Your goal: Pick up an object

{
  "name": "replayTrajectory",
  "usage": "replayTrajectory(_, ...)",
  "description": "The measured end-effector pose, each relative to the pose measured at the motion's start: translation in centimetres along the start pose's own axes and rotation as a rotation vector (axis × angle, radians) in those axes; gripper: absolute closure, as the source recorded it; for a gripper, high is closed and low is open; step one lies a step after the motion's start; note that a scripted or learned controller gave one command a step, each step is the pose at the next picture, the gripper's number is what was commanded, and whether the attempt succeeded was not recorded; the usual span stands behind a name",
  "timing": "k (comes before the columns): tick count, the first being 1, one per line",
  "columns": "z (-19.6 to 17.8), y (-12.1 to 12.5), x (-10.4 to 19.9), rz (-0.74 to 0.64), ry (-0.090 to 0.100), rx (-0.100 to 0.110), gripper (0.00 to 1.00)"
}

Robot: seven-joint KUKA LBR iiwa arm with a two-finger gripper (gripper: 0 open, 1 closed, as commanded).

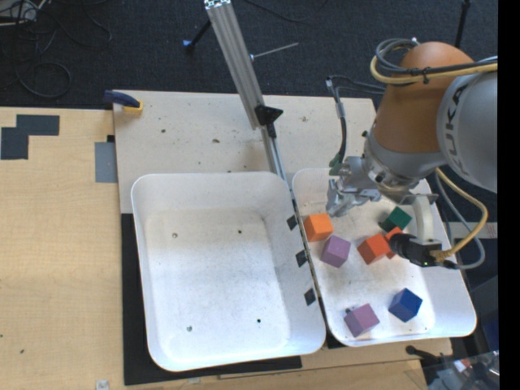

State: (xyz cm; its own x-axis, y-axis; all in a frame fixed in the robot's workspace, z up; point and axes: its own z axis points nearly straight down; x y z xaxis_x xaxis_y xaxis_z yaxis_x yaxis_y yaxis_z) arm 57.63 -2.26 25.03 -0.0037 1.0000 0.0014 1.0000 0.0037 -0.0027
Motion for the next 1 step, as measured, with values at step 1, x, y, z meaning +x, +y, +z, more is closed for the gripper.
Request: replayTrajectory(1,1.62,1.91,4.72,0.000,0.000,0.000,1.00)
